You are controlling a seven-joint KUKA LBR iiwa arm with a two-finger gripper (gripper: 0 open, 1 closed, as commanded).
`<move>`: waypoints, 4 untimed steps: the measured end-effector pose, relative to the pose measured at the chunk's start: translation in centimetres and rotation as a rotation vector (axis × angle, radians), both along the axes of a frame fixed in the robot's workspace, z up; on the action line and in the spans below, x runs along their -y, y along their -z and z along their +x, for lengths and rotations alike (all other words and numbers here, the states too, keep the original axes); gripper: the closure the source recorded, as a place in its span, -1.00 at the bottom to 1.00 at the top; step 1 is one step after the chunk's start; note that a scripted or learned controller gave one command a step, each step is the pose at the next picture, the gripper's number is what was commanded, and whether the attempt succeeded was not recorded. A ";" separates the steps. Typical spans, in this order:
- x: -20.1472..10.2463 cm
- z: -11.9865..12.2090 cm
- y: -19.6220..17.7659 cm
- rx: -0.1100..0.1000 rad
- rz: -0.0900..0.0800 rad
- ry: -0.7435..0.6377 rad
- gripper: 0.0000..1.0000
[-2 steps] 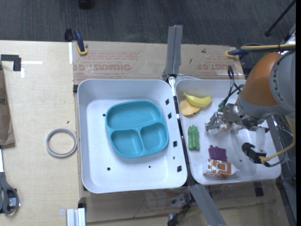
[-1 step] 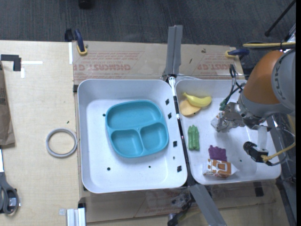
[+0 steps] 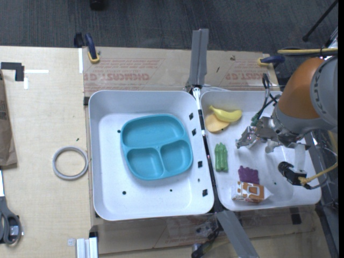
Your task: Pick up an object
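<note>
The gripper [image 3: 248,139] hangs over the middle of the right bin [image 3: 301,198]; whether it grips anything cannot be told. In that bin a banana [image 3: 227,113] lies by the far left corner, a green piece [image 3: 221,157] along the left wall, and a purple piece [image 3: 248,173] and carton [image 3: 249,192] toward the near edge. A blue tray [image 3: 156,147] sits mid-left bin [image 3: 107,187].
</note>
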State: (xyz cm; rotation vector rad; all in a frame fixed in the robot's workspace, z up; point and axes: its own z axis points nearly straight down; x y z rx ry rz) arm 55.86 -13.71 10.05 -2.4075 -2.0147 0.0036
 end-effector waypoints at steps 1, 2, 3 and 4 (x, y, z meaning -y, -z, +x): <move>4.5 3.4 -6.9 0.004 -0.002 -0.391 -1.00; 0.5 8.7 -3.4 0.004 -0.001 -0.475 -1.00; -0.8 4.0 0.8 0.005 -0.001 -0.517 -1.00; 0.4 3.3 0.8 0.004 0.000 -0.590 -1.00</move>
